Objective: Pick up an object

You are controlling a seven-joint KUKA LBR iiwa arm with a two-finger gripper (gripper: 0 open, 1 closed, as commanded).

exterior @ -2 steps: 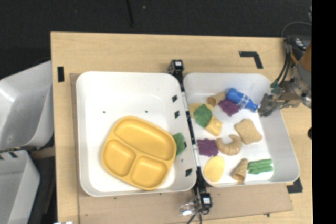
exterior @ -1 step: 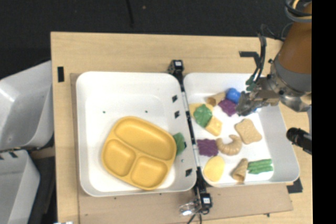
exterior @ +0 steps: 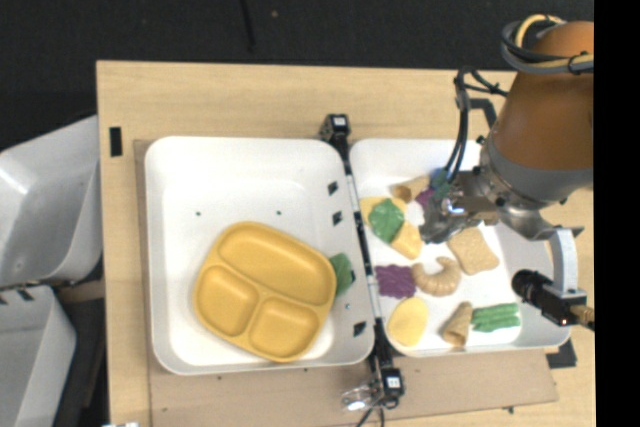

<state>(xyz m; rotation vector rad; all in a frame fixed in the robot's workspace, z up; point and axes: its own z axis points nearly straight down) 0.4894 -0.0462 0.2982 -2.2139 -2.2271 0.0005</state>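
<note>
Presently, the objects for picking lie clustered in the right bin, directly under and around the gripper. A green leaf-shaped piece and a yellow wedge lie just to its left; a tan, toast-like square lies just below it on the right, touching or nearly so. Further out are a curved beige croissant shape, a purple cluster, a pale yellow oval, a tan cone and a green ridged piece. The gripper's state cannot be determined, and no object is visibly held. In the left bin rests a glossy yellow compartment tray, with a small green item at its right edge. Both bins are smooth white plastic on a light wooden bench.
</note>
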